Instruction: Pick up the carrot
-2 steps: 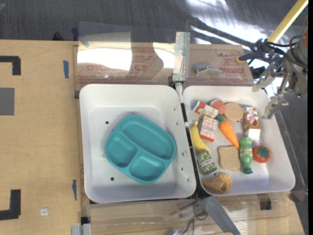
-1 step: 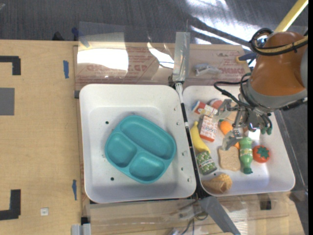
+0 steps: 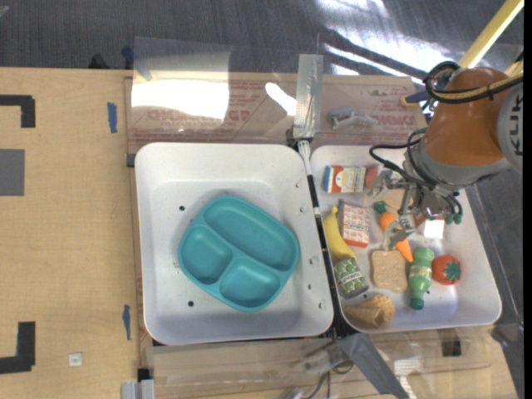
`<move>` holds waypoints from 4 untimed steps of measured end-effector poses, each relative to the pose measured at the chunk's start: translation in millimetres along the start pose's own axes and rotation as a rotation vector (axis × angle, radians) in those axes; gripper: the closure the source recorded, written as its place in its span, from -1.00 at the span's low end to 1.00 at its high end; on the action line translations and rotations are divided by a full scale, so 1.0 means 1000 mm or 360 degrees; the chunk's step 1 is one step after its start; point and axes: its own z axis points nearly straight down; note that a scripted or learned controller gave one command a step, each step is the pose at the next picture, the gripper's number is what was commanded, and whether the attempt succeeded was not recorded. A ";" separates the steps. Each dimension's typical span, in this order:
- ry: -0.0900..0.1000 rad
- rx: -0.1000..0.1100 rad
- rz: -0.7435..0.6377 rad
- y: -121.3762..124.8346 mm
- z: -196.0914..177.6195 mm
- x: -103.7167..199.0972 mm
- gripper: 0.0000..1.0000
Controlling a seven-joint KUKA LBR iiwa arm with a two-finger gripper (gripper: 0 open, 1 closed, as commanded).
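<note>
The carrot [image 3: 387, 219] is a small orange piece with a green top, lying in the middle of the right bin [image 3: 482, 293]. A second small orange piece [image 3: 405, 250] lies just below it, touching a green bottle-like toy [image 3: 420, 274]. My gripper [image 3: 409, 213] hangs from the orange-banded wrist over the bin's upper middle, its tip just right of the carrot and very close to it. I cannot make out any contact between them. The wrist hides part of the bin behind it.
The right bin also holds a small carton [image 3: 349, 178], a red-and-white box [image 3: 356, 223], a banana [image 3: 334, 233], a dark green bottle [image 3: 350, 277], a bread slice [image 3: 386, 268], a pastry [image 3: 372, 309], a tomato [image 3: 447, 269] and a white cube [image 3: 434, 228]. A teal divided plate [image 3: 239, 252] lies in the left bin [image 3: 158, 181].
</note>
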 end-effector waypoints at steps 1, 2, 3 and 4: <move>-0.0058 0.0010 0.0127 0.004 0.008 0.019 -1.00; -0.0088 0.0017 0.0124 0.004 -0.008 0.013 1.00; -0.0004 -0.0003 -0.0121 0.072 -0.080 0.016 1.00; 0.0006 -0.0003 -0.0294 -0.005 0.015 0.048 1.00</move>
